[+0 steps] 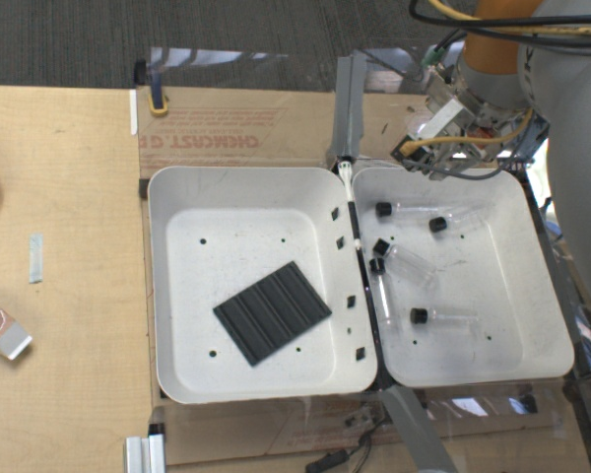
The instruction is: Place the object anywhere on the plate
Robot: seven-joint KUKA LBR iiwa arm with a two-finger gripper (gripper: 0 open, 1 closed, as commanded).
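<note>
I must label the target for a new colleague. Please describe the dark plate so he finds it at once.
Look at the left white bin. On its floor lies the plate, turned at a slant. It is a dark grey, ribbed rectangle, while the right bin holds small clear tubes with black caps.

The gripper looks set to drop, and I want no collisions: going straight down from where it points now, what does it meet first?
Probably the back rim of the right bin, just beneath the gripper; depth is hard to judge.

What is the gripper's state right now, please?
Gripper: cannot be told; it sits above the far edge of the right bin, with nothing seen held in it.
</note>
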